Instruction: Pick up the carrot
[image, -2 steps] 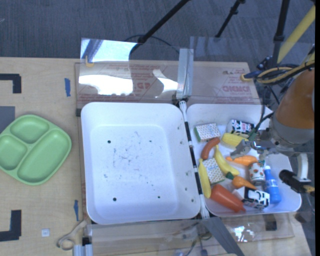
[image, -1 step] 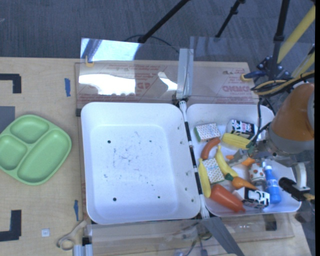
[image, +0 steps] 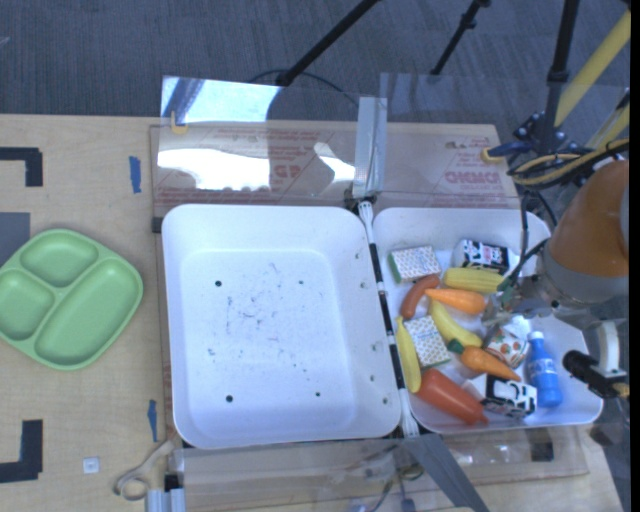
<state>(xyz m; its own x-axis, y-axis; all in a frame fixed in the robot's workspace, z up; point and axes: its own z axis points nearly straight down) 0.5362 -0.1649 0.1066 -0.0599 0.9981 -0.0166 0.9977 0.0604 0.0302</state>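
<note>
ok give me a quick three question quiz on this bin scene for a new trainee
1. True or false: the blue bottle lies in the left bin.
2. Which thing lies outside both bins, on the bench at the view's left? A) a green divided plate B) a red bowl C) a metal cup
3. Fill in: the gripper is over the ____ bin, near an orange carrot.

Key:
1. False. It lies in the right bin, near its front right corner.
2. A, the green divided plate.
3. Right.
</note>
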